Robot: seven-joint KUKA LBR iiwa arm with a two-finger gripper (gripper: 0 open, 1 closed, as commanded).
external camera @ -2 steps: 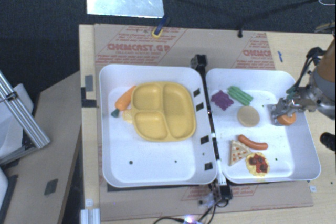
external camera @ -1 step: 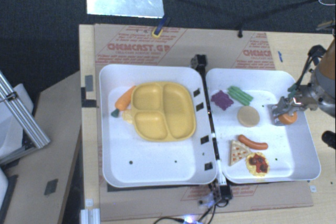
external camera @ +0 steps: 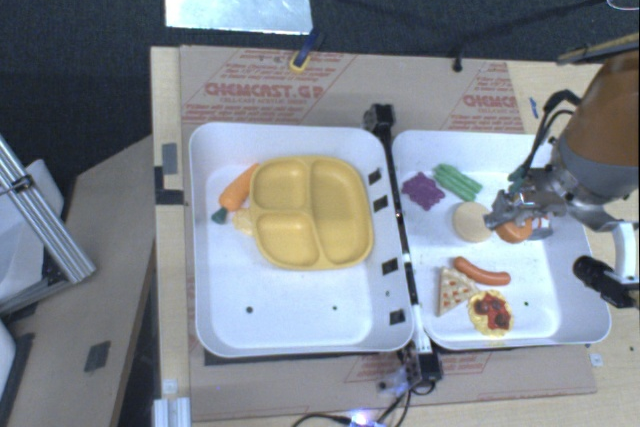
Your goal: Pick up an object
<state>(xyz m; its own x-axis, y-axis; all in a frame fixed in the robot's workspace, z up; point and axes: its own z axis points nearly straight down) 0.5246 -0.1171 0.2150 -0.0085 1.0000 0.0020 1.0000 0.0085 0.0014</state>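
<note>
A light wooden bench (external camera: pixel 330 75) seen from above at a slant, printed with faded red lettering along its far edge. Two shallow white bins sit directly on it, side by side and touching along a black hinged strip down the middle. The left bin (external camera: pixel 215 315) covers the bench's left half, reaching close to the near and left edges. The right bin (external camera: pixel 575 315) covers the right half, its near right corner close to the bench's near right corner. Near the far edge, toward the left, a small yellow and blue object (external camera: pixel 303 56) lies on the bare wood. A small black dot (external camera: pixel 457 66) sits near the far edge toward the right.
</note>
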